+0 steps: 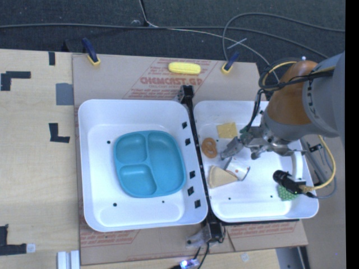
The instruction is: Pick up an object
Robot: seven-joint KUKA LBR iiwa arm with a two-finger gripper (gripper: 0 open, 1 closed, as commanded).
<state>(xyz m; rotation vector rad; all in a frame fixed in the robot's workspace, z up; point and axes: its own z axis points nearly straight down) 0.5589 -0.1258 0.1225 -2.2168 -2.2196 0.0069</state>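
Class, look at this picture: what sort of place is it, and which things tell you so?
Probably a robot lab test bench: a robot arm reaches over two white bins, clamps pin a cardboard sheet down, and loose cables trail across.

The left bin (pixel 90 150) is largely taken up by a blue divided plate (pixel 150 163), with bare floor left along its edges. In the right bin (pixel 263 209), the centre-left is crowded by small objects; open floor is seen along the bottom.
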